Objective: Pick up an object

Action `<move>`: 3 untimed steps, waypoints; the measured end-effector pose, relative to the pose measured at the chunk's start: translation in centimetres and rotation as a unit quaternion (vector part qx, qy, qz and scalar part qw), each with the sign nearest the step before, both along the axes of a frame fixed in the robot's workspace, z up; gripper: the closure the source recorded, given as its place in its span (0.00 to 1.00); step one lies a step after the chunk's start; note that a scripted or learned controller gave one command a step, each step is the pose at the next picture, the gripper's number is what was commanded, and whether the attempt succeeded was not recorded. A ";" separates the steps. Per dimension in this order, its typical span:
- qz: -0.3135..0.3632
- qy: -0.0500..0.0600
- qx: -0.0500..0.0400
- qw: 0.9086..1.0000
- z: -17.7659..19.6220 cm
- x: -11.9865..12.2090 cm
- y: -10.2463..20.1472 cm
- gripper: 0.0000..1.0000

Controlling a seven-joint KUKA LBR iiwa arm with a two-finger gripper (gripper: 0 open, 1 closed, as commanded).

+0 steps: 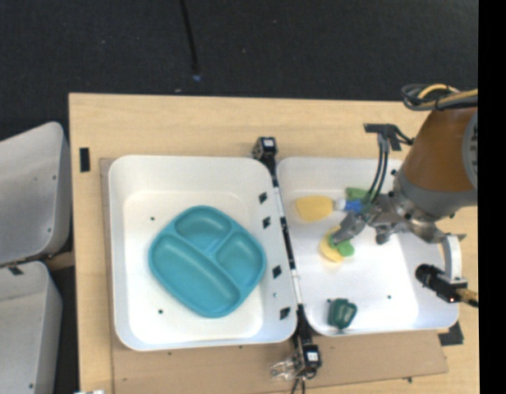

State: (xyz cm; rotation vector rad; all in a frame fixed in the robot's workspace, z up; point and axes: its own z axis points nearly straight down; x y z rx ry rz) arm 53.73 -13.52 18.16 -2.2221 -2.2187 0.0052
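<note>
Yellow-green toy (pixel 335 249) lay mid right bin (pixel 401 314), gripper (pixel 348 230) directly over it. Finger opening: could not tell. Toy looked light, likely soft, rounded; best pinched across narrow middle.

I've got one fixed cam, mounted above the bench (pixel 236 121), looking down at a slant. Far enough back to take in both white bins: left bin (pixel 126 220) and right bin (pixel 401 290), plus dark floor beyond the bench's far edge. Arm (pixel 438 162) enters from frame right.
</note>
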 end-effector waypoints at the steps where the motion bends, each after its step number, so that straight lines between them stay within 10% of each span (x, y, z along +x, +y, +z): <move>1: 0.000 0.000 0.000 1.000 -4.4 -0.2 -0.7 0.00; 2: -0.001 0.000 0.000 1.000 -8.3 -0.3 -0.8 0.00; 3: -0.004 -0.004 0.000 1.000 -7.0 -0.1 -0.8 1.00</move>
